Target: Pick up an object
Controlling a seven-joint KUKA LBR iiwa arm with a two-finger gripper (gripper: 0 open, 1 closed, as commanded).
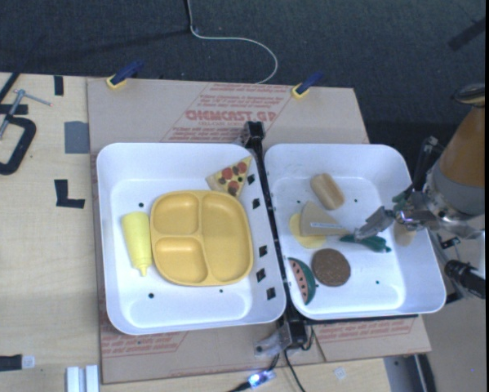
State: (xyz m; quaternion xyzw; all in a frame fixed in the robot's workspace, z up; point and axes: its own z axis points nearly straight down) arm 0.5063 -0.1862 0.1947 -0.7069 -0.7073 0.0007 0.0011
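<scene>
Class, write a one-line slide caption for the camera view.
KUKA arm's gripper reaches into the right bin beside a green tool; the yellow divided plate sits in the left bin.

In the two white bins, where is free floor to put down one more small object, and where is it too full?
Left bin: bare strip along the near wall, below the yellow plate. Right bin: bare near right corner, beside the brown disc. Crowded: the right bin's middle, around the bread roll, teal tool and gripper.

Divided plate (202, 237) sits in the left bin (113, 170), bottle (137, 241) on its left; cookie (331, 266) in the right bin (395, 166).
</scene>
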